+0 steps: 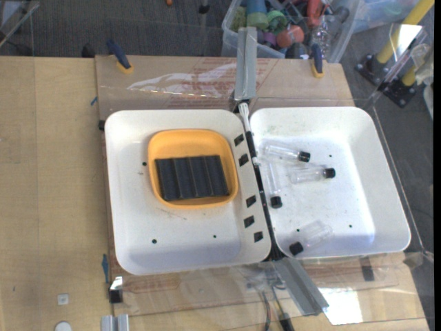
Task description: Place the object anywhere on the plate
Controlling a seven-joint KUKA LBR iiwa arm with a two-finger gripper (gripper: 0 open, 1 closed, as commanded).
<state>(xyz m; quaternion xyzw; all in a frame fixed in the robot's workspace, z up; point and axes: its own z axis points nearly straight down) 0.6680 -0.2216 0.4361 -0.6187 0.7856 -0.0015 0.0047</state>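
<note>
Orange plastic plate (pixel 193 141) sits in the left bin (pixel 131 233), carrying a dark ribbed block (pixel 191 178) over most of its middle, so free landing room is mainly the rim band. Over in the right bin (pixel 358 185) lie several clear vials with black caps: one (pixel 288 154) near the divider, another (pixel 311 175) just below it, one (pixel 274 185) along the divider, and one (pixel 309 237) toward the front edge. They look light, stiff, slick and round, likely to roll or squirt out of a pinch, maybe brittle too. Best bet is gripping across the middle of the barrel, not the cap. Can't tell the state of the fingers from this shot.
</note>
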